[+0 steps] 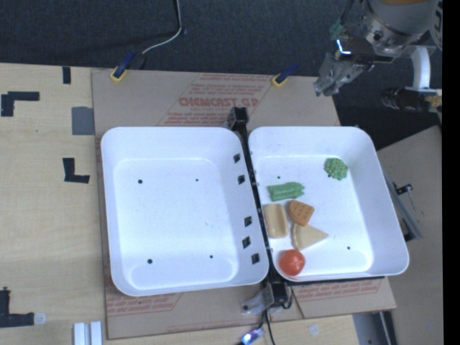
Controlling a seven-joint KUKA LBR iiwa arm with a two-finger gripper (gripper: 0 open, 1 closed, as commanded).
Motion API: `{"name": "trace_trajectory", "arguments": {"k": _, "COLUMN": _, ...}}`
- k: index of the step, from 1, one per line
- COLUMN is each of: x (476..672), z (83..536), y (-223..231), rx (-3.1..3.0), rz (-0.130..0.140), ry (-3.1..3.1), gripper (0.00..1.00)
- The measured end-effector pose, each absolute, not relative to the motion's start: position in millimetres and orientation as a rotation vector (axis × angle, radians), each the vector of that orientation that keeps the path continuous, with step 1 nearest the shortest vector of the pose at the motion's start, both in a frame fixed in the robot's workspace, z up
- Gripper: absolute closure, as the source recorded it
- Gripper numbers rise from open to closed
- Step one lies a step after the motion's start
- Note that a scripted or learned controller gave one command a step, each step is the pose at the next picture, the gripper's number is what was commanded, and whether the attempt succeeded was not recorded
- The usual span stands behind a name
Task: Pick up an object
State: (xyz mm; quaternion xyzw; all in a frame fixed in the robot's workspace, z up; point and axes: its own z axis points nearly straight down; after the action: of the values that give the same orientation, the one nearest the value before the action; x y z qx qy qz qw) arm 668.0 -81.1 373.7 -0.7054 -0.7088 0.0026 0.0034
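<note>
Gripper [332,77], open/closed can't tell, hangs beyond right bin [363,144]; broccoli floret [336,167] lies nearest, directly toward cam from it

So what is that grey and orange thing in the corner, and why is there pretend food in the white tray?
That grey and orange thing is a robot arm. At its tip is a gripper, a little hand with two fingers. It hangs above the bench, past the far corner of the trays, and it carries nothing.

The picture comes from one camera fixed up high, looking down at a slant.

On the bench sit two shallow white bins side by side. In the right bin lie small toy foods: a bumpy green piece like broccoli, a long green piece, a tan bread-like piece, an orange-brown piece, a pale wedge like cheese and a red ball like a tomato.

The robot's job is to pick one of them up.
</note>
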Motion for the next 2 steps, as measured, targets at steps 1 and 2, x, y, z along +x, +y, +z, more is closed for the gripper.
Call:
{"name": "trace_trajectory", "arguments": {"k": 1, "x": 668.3, "z": 429.2, "y": -161.8, "rx": -2.23, "rz": -0.001, "ry": -2.222, "gripper": 1.0}}
{"name": "trace_trajectory", "arguments": {"k": 2, "x": 668.8, "z": 414.7, "y": -66.2, "rx": -2.209, "rz": 0.0, "ry": -2.23, "gripper": 1.0}}
